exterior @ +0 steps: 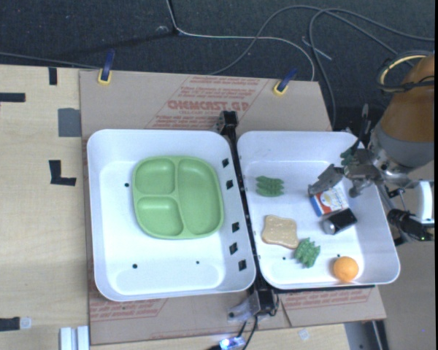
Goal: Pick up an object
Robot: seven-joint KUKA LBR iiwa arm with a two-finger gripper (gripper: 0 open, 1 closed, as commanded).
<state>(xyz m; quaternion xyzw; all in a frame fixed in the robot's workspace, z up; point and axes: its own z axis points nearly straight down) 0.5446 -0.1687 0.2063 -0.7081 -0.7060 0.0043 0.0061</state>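
Two white bins are seen side by side on a cardboard-covered worktop [197,97]. At right of frame, the tool [341,182] is spread open above a small blue-and-white carton [326,201] in the right bin [292,146]; nothing is gripped. A green divided plate [179,197] occupies the left bin [109,217].

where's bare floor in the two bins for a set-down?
Left bin: a strip along the near wall, below the green tray. Right bin: the far-left corner, above the green pods. Crowded: the right bin's near and right parts, with toast, broccoli, orange, carton, black block and gripper.
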